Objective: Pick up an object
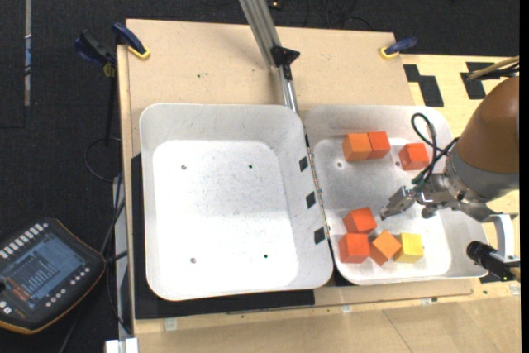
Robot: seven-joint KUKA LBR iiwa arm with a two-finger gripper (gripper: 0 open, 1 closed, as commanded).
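Six blocks lie in the right bin (331, 157). Two orange blocks (366, 145) stand touching each other near its far wall, and one more orange block (413, 155) is just beside them to the right. Near the front wall there is a cluster: a red-orange block (359, 220), another red-orange block (354, 247) below it, an orange block turned at an angle (385, 246), and a yellow block (411, 246) touching that one. The gripper (402, 204) hangs over the bin between the two groups, above the cluster; its fingers look a little apart, with nothing between them. The left bin (157, 178) stands beside it on the table (215, 62).
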